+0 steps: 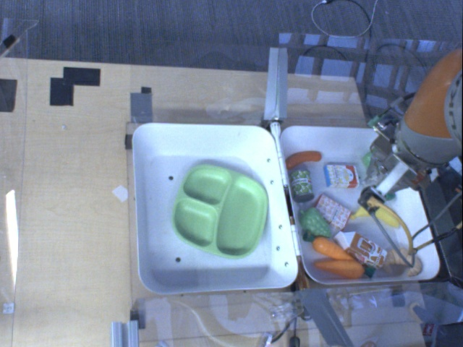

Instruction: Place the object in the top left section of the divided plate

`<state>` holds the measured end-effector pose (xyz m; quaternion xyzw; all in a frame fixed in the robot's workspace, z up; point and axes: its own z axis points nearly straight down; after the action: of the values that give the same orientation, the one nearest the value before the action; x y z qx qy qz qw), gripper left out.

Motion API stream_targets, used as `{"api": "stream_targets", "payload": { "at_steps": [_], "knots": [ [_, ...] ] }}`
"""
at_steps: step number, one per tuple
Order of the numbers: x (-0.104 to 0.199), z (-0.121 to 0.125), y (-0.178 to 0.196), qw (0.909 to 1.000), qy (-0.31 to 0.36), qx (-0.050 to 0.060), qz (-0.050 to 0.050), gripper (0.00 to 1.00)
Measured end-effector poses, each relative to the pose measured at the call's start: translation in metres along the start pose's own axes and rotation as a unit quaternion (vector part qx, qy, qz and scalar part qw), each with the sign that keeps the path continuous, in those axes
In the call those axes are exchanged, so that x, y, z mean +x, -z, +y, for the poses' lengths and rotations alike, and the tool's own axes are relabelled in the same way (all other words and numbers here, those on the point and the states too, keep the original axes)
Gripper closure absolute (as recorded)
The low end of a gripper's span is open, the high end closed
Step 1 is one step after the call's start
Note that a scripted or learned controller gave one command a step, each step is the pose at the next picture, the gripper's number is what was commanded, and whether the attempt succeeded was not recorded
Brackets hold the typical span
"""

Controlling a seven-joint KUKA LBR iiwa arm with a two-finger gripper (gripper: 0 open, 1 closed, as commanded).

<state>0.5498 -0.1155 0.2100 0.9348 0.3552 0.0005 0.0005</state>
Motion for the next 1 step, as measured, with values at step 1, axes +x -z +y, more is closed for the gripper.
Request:
{"api": "stream_targets", "payload": {
  "at_steps": [1],
  "knots": [
    [-0.0715, -0.0131, -0.0054, 0.9998, 0.018, 0.0, 0.001, 1.0]
  ]
}}
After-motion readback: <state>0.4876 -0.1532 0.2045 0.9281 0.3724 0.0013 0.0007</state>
